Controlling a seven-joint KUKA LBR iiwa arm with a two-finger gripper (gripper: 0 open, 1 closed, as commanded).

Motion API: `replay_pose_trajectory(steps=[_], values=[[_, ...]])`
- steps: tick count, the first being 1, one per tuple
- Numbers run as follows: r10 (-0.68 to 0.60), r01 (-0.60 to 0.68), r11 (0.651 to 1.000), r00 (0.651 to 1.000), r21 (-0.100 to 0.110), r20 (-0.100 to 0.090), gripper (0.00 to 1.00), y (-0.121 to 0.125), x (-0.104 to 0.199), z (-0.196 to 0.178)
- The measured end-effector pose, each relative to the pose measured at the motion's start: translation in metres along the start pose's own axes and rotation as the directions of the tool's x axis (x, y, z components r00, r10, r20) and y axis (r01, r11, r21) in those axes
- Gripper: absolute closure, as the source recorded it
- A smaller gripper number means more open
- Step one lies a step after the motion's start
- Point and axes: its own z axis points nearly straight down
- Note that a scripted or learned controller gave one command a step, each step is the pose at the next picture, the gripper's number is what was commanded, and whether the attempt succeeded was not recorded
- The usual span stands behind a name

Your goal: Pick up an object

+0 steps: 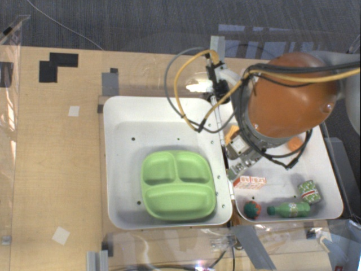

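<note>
My gripper (241, 158) hangs low over the left side of the right bin (333, 199), just under the arm's big orange wrist band (287, 97). A small red and white packet (251, 181) lies right below it. Along the bin's front edge lie a green bottle (289, 209) on its side, a red and green ball (251, 209) and a small green patterned can (309, 191). Two orange pieces peek out by the arm: one (231, 132) just above the gripper, another (295, 143) to its right. The arm hides the back of this bin.
The left bin (121, 151) holds a green divided plate (177, 184) toward its front right. Yellow and black cables (183, 83) loop from the arm over the back of both bins. Light wooden bench top (51, 151) lies to the left.
</note>
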Motion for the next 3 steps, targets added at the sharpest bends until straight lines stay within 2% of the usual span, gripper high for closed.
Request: replay_pose_trajectory(steps=[1, 2, 3], values=[[-0.244, 0.244, 0.970, 0.970, -0.007, 0.005, 1.00, 0.034, 0.084, 0.062], [-0.492, 0.492, 0.871, 0.871, -0.003, 0.002, 1.00, 0.039, 0.058, 0.002], [-0.743, 0.743, 0.669, 0.669, -0.002, 0.007, 1.00, 0.034, 0.062, 0.022]])
